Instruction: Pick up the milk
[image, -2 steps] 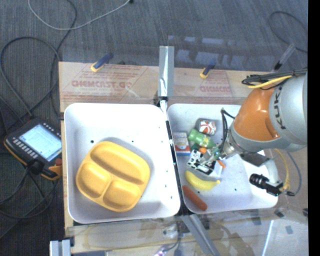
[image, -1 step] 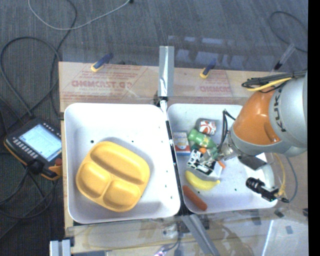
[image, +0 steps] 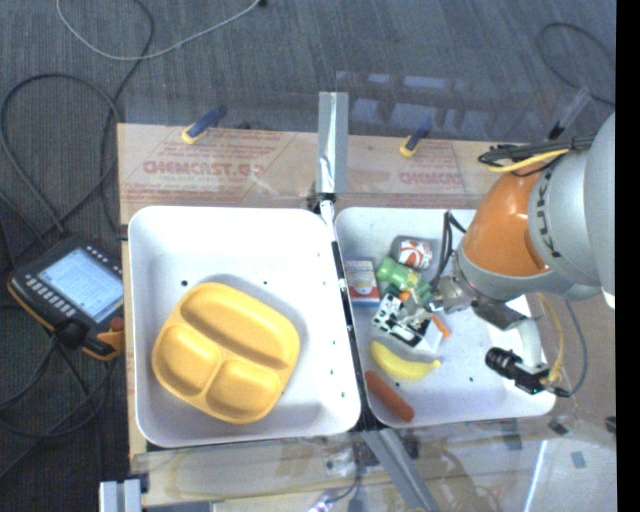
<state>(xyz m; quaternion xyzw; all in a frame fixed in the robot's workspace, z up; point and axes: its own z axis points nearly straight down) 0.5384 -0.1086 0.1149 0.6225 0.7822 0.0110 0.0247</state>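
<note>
The gripper (image: 408, 322) is low in the right bin (image: 500, 395), over a clutter of small items at the bin's middle — whether its fingers are apart or together cannot be told. The milk (image: 361, 280) — a small carton — lies just beside it toward the bin's left wall, its long axis running along that wall. Its label is too small to read. A banana (image: 405, 362) lies nearer the front edge. The board behind the bins reads "CHEMCAST".
</note>
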